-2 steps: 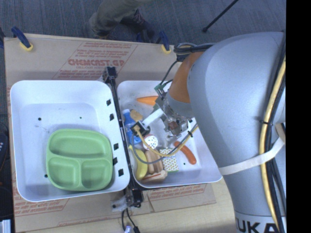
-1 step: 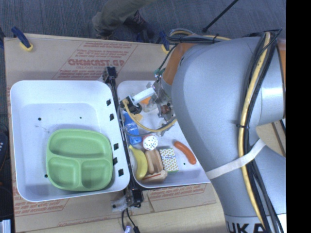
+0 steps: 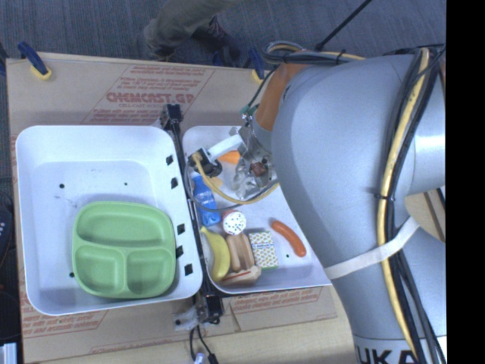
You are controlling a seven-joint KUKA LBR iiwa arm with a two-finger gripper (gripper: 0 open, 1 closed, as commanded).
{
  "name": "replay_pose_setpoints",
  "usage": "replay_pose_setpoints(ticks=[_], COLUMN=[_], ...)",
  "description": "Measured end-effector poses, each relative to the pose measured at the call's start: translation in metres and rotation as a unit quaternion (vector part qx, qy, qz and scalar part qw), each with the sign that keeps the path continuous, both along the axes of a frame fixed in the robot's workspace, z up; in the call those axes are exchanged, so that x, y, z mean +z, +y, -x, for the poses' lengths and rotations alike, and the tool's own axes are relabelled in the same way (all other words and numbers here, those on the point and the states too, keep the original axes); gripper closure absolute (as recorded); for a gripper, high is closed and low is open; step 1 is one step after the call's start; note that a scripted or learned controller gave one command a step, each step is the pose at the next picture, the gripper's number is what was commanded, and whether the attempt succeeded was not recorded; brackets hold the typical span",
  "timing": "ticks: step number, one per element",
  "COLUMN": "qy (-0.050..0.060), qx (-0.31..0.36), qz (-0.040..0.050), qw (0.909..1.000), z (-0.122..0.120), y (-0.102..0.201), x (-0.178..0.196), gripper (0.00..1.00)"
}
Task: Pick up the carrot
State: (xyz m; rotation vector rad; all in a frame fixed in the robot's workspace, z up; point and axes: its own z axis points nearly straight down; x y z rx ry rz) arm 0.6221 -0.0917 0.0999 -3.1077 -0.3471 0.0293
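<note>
Two white bins sat side by side on a cardboard-covered bench. The left bin (image 3: 45,158) held a green divided plate (image 3: 123,249) in its lower half. The right bin (image 3: 303,279) was crowded: a banana (image 3: 219,253), a hot dog in a bun (image 3: 241,255), a small patterned packet (image 3: 263,249), a red-orange sausage (image 3: 289,237), a white dotted disc (image 3: 234,221) and a blue item (image 3: 204,198) lay along its lower and left parts. The carrot (image 3: 227,158), orange, lay near the bin's upper left, just left of the gripper (image 3: 252,169). The grey arm (image 3: 341,165) filled the frame's right, overhanging the bin. Whether the gripper was spread or clenched could not be told, and nothing was visibly in its grasp.
</note>
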Motion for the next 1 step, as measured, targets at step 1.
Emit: replay_pose_setpoints(ticks=[1], qy=[0.004], qx=[0.004], qz=[-0.0029], qw=[1.0], z=[0.0005], y=[0.0014], x=[0.0089], gripper=[1.0])
